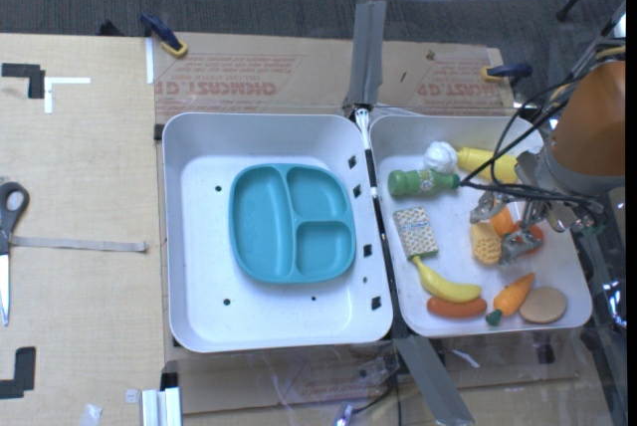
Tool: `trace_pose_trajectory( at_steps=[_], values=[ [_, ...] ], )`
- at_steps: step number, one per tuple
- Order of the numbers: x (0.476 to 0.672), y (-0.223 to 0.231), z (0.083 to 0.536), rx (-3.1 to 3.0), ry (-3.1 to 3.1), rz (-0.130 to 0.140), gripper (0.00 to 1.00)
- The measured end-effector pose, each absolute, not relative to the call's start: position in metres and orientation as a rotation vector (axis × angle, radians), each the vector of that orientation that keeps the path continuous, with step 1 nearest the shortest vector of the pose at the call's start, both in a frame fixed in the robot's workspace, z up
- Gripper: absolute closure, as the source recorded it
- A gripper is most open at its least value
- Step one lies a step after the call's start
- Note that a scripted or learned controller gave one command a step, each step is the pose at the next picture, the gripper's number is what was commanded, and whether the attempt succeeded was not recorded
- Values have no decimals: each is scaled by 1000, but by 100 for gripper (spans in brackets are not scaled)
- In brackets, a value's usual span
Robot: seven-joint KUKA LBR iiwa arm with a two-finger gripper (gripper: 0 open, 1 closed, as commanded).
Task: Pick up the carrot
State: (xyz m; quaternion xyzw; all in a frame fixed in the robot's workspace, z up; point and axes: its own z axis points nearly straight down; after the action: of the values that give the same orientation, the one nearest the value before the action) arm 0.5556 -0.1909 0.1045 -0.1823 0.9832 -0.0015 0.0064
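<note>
I see cardboard covering the bench (80, 215), dark carpet beyond. Carrot (513, 296) lies in the right bin (569, 255), near its front edge, between a sausage (456, 308) and a tan disc (543, 305); long axis diagonal, green top toward the front-left, tip up-right. Gripper (510, 227) hangs just behind it over other toys; its grip state I can't tell. Left bin (179, 215) holds a teal tray (292, 223).

One fixed camera looked down at a slant on two shallow white plastic bins (179, 215), arm entering from the right.
</note>
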Motion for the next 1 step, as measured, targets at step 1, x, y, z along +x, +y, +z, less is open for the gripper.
trace_pose_trajectory(
  at_steps=[1],
  values=[
    [540, -127, 146, 122, 3136, 0, 100]
  ],
)
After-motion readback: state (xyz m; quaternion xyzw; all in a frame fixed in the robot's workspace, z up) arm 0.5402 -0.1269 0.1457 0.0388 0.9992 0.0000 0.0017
